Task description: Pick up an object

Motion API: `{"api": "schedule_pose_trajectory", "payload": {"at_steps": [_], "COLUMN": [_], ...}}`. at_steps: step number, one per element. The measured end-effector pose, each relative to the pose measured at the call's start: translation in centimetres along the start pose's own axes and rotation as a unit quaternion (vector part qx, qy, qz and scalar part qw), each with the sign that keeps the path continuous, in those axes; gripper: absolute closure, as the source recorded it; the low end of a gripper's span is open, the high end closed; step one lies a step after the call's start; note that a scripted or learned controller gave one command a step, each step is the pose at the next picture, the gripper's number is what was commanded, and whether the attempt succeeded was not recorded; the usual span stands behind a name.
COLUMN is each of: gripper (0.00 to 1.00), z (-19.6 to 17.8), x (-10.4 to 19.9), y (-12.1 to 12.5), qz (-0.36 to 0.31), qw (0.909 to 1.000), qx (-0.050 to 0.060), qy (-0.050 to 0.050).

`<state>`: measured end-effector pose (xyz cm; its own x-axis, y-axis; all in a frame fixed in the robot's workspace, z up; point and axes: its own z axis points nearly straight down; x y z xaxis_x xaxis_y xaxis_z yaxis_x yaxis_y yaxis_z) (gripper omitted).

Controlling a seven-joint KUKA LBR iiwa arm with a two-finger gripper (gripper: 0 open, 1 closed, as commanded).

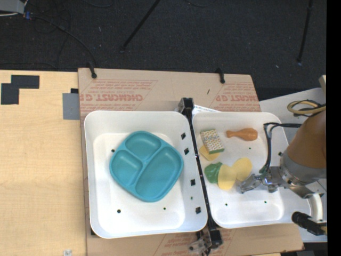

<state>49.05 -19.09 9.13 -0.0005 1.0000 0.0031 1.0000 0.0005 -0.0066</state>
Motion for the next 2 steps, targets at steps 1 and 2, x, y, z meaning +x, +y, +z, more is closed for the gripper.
{"api": "schedule_pose_trajectory", "payload": {"at_steps": [1, 2], "gripper": [1.00, 1.00], "z": [-1.2, -5.4], "x": [-0.1, -0.3], "y": [0.0, 0.2], "qz": [0.002, 0.000], "qw": [1.0000, 1.0000], "qx": [0.000, -0.003], "qy": [0.000, -0.001]}}
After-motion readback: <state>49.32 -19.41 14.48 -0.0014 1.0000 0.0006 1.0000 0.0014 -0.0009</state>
